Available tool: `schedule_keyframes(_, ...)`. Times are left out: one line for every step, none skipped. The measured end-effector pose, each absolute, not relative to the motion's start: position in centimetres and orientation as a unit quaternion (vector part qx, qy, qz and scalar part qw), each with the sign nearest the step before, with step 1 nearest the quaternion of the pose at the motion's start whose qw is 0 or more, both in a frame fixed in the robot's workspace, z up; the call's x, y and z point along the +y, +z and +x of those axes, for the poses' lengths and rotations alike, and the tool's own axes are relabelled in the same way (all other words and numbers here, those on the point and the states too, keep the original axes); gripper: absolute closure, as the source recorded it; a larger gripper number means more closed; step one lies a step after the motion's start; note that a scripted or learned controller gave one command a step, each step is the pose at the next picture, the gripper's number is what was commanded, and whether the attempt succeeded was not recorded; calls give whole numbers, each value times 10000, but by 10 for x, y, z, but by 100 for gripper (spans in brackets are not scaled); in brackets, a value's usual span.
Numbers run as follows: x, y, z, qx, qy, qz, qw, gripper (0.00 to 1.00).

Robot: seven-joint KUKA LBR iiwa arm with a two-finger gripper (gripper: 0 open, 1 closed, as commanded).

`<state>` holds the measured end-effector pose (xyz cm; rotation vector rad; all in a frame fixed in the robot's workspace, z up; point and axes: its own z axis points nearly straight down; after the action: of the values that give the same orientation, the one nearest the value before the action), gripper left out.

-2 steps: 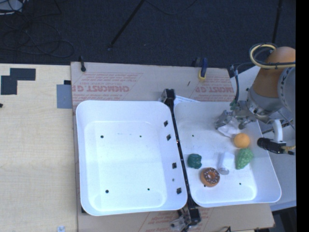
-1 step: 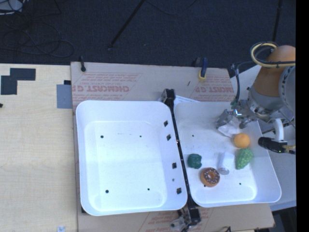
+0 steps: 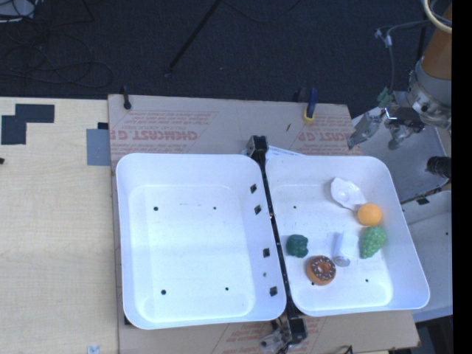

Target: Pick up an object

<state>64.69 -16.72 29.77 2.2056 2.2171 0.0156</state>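
The gripper (image 3: 383,127) hangs above the bench at the upper right, outside the right bin (image 3: 402,220) and just beyond that bin's far right corner; its two fingers stand apart with nothing between them. All candidate objects lie in the right bin, below and slightly left of the gripper. Nearest to it is a white piece (image 3: 346,192), crumpled in form, with an orange ball (image 3: 369,214) just beside it on the side away from the gripper. A light green lump (image 3: 372,241) lies past the ball, close to the bin's right wall. Further from the gripper, a small clear cup (image 3: 338,248) lies on its side, a dark green lump (image 3: 297,245) sits to the cup's left, and a brown doughnut (image 3: 321,270) rests farthest away, near the cup. The white piece and the ball crowd each other; the cup, doughnut and light green lump also sit close together. The left bin (image 3: 140,198) lies well to the gripper's left, across the black divider (image 3: 269,227) joining the two bins. A yellow-and-blue clamp (image 3: 310,107) stands on the cardboard sheet (image 3: 192,124) left of the gripper.
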Motion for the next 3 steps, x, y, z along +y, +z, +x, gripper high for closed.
schedule_keyframes(-214, 193, 640, 7061, -33, 7081, -33, 0)
schedule_keyframes(-211, 107, 642, 7075, -24, 7067, -42, 0)
schedule_keyframes(-212, 111, 644, 7079, -8, 7063, -10, 0)
